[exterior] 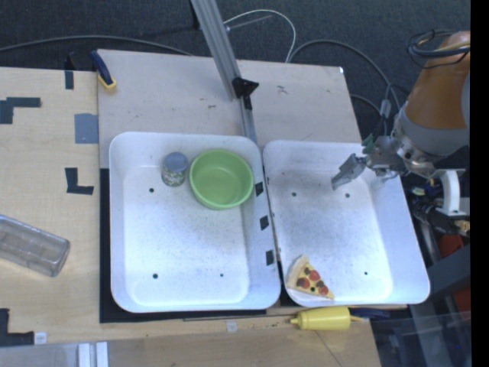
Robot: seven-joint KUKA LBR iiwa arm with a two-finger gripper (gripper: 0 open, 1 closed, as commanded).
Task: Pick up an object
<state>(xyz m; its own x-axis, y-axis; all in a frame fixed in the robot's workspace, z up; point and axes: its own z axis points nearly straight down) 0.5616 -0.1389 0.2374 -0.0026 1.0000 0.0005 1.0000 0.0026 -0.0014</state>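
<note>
A toy pizza slice (309, 278) lies in the near left corner of the right bin (382, 228). The left bin (137, 235) holds a green bowl (221, 178) and a small grey-lidded can (175, 169) beside it, both along the far side. A yellow bottle-like object (324, 319) lies on the bench just in front of the right bin. My gripper (344, 174) hovers over the far part of the right bin, well away from the pizza slice, with nothing seen between its fingers.
A slanted metal pole (221, 44) rises behind the bins. A clear plastic container (30, 245) lies on the wooden bench at the left. A blue-and-yellow clamp (102, 69) sits at the far left corner. Cables run behind the right bin.
</note>
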